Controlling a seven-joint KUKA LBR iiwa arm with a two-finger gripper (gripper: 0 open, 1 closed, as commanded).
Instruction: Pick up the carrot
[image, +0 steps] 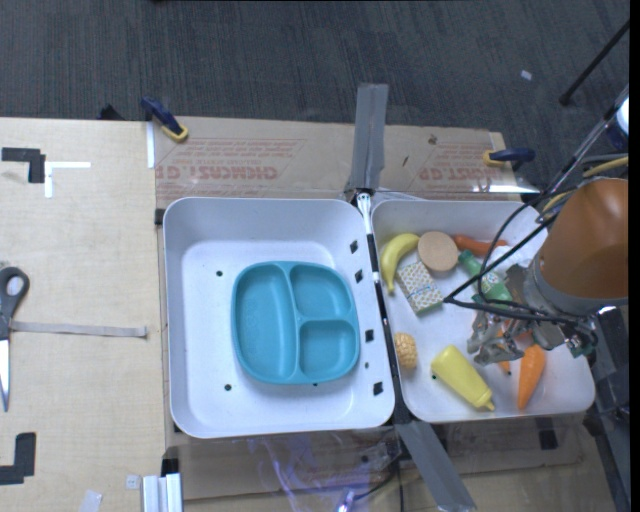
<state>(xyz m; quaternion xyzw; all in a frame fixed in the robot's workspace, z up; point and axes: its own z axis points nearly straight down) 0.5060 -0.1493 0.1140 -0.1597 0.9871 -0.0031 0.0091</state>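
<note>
Camera view, looking down at a slant: carrot (530, 372) lying just to the right of the yellow bottle (463, 377), thick end up-view, tip pointing toward the near wall of the right bin (500, 412). Gripper (497, 342) low over the clutter just behind and to the right of the yellow bottle, close beside the carrot's thick end, tangled with cables in the view; whether spread or closed cannot be told, and no carrot seen caught in it. Judged as the approach-and-align step, grasp not yet made. To do it well: shift rightward from the yellow bottle until centred over the carrot's thicker half, turn the wrist so the closing direction runs across the carrot's width and not along it, then descend straight. Keep clear of the yellow bottle on the way down, since a nudge would likely roll the carrot against the near wall. Close on the thick half rather than the tapering tip, where a slip seems likelier. Beware a second orange piece (478, 243) far behind the yellow bottle, possibly another carrot but too small to tell; no reason to travel that far. Lift slowly and vertically.
</note>
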